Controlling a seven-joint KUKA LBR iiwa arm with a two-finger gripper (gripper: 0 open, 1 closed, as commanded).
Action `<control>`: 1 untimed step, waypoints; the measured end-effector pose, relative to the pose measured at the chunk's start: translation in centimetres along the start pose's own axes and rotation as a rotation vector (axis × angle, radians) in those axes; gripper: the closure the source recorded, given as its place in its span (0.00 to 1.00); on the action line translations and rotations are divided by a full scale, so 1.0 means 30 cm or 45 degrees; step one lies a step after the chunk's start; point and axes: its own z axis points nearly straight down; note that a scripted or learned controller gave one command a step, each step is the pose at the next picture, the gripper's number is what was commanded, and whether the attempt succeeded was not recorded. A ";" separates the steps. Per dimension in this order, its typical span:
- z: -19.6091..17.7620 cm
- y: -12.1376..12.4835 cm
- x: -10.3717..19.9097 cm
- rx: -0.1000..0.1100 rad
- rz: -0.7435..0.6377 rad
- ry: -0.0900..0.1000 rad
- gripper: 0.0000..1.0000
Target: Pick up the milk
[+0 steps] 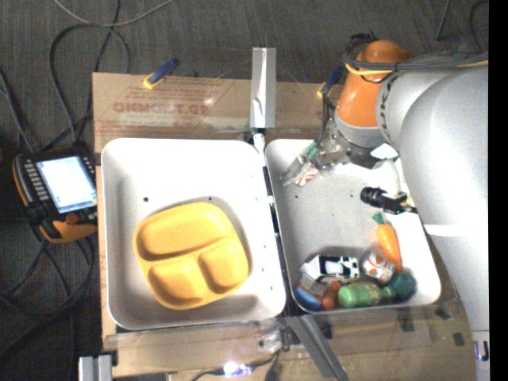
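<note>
The milk (pixel 340 267) is a small white carton with black cow patches. It lies on its side near the front edge of the right bin (pixel 333 213), among other grocery items. My gripper (pixel 303 171) hangs over the far left corner of that bin, well behind the milk. It is open, with nothing between its fingers.
Around the milk lie an orange carrot (pixel 388 244), a small can (pixel 379 267), a green bottle (pixel 365 295), a blue item (pixel 308 298) and a small red item (pixel 329 300). The left bin (pixel 127 173) holds a yellow divided plate (pixel 193 253). A handheld controller (pixel 57 187) sits left of the bench.
</note>
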 end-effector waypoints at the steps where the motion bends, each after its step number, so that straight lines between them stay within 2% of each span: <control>1: -0.053 -0.221 -0.013 0.006 -0.016 0.001 0.00</control>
